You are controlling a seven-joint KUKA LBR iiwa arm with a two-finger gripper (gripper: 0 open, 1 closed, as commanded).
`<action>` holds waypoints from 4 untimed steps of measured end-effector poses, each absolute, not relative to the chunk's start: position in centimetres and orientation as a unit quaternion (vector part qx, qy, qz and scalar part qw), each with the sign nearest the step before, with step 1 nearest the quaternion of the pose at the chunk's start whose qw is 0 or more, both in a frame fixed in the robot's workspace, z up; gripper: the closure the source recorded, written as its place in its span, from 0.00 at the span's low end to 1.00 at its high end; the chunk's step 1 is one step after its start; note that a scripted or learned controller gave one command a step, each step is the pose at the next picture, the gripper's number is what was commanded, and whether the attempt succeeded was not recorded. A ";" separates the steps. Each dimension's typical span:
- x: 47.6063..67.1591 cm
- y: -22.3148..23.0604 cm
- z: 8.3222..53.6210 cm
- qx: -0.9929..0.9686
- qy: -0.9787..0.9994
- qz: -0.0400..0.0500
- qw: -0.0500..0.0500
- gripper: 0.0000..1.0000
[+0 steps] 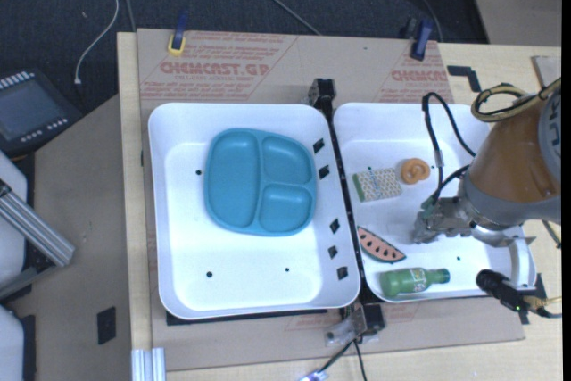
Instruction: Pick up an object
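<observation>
Hanging low inside the right bin [393, 122], the gripper [434, 221] sits at the end of the grey arm [517, 165], its tip dark and bunched against the white floor; whether it is apart or together, one cannot tell from this slanted look down. Nothing shows caught in it. Just to its left and a touch nearer lies the watermelon slice [380, 246], flat on the floor, close but apart from the tool. Nearer still, along the bin's near wall, the green bottle [412, 281] lies on its side. Farther off sit the green patterned packet [376, 185] and, to its right, the small orange piece [413, 170]. The slice looks like a light, stiff toy, thin and low, so likely best pinched across its narrow width; the bottle seems smooth and apt to roll, better taken across its body. Over in the left bin [174, 219] rests the blue divided plate [260, 181], well apart from the action.
</observation>
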State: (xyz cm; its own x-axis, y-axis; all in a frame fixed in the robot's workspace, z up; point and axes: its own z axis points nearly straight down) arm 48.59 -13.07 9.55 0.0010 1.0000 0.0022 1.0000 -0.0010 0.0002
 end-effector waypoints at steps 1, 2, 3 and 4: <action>48.2 -13.3 15.8 -0.707 -0.707 -0.001 -0.002 1.00; 48.3 -12.7 22.0 -0.706 -0.708 -0.002 -0.003 1.00; 48.5 -12.8 26.3 -0.707 -0.708 -0.002 -0.003 1.00; 48.6 -12.8 28.3 -0.707 -0.708 -0.001 -0.001 1.00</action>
